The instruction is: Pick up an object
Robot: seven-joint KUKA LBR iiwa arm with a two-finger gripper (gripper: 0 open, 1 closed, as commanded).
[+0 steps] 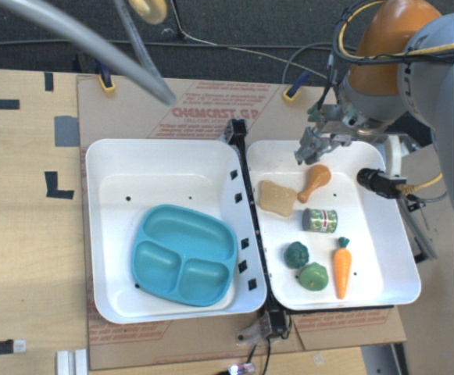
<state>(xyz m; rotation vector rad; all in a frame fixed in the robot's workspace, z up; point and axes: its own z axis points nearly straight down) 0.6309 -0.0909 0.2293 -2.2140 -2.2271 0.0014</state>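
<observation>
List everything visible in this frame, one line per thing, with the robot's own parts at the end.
left bin: 1, white, left half of the bench
right bin: 1, white, beside the left bin
divided plate: 1, blue, in the left bin
drumstick: 1, tan, upper part of the right bin
bread slice: 1, beige, left of the drumstick
can: 1, green and white, lying mid right bin
broccoli: 1, dark green, below the can
green fruit: 1, green, near the front edge
carrot: 1, orange, right of the green fruit
arm: 1, grey with orange band, from the right
tool: 1, dark, above the drumstick
</observation>
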